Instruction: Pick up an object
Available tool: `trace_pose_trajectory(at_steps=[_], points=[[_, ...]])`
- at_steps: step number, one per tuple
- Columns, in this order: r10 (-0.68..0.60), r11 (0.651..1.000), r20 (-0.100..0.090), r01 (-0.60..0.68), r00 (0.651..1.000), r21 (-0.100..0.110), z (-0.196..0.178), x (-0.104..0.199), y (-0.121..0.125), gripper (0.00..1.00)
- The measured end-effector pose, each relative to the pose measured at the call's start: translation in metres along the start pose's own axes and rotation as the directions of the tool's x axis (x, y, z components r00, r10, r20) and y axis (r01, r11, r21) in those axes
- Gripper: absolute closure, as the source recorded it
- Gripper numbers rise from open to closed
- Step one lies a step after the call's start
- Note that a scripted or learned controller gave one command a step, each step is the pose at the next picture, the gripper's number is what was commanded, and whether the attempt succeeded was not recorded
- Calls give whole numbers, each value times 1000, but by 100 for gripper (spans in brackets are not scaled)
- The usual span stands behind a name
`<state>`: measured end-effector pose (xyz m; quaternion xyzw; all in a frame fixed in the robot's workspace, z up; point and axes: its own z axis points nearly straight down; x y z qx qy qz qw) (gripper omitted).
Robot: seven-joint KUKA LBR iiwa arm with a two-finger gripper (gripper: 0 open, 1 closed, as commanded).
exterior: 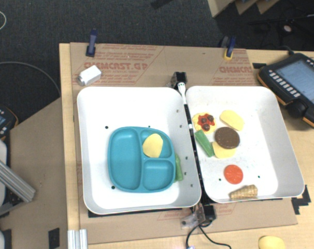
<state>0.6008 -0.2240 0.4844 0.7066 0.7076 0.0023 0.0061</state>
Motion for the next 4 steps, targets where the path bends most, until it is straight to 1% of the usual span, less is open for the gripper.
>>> trace_pose_trajectory(at_steps=[1, 2, 3, 4], points=[[-1, 1000, 0, 1, 1000, 1, -55, 1, 4, 100], [2, 1000, -10, -2, 1000, 26, 101, 2, 5, 100], [0, 1000, -1, 0, 1000, 1, 1, 9, -9, 100], [0, 1000, 0, 0, 1000, 1, -56, 0, -4, 100]])
